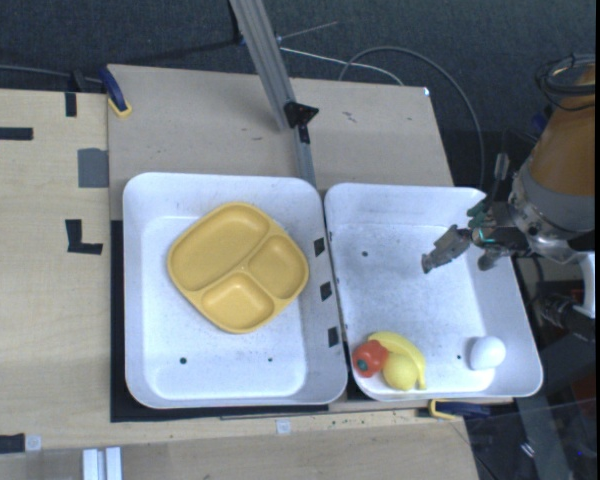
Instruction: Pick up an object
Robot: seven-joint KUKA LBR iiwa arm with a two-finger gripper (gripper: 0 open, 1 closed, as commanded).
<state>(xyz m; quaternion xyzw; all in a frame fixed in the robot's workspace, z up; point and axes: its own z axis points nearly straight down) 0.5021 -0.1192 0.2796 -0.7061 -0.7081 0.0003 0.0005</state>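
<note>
While the empty two-finger gripper [464,247] hangs with fingers apart at centre right, both shallow white bins [140,268] rest on the pale wooden bench [40,328].

A pale wooden tabletop [40,298] carries two shallow white bins side by side. The left bin [145,368] and the right bin [380,208] touch along their shared edge, where small black clips [326,290] sit on the seam. Beyond the bins lies a lighter wooden board [200,118], with a blue and yellow clamp [116,94] at its far left corner. A grey metal bar [262,43] slants down from the far edge to a black bracket [300,115] just beyond the bins. Black tape marks [78,236] dot the tabletop at left. Thin cables [420,63] loop over dark carpet [80,8] at the far side.
</note>
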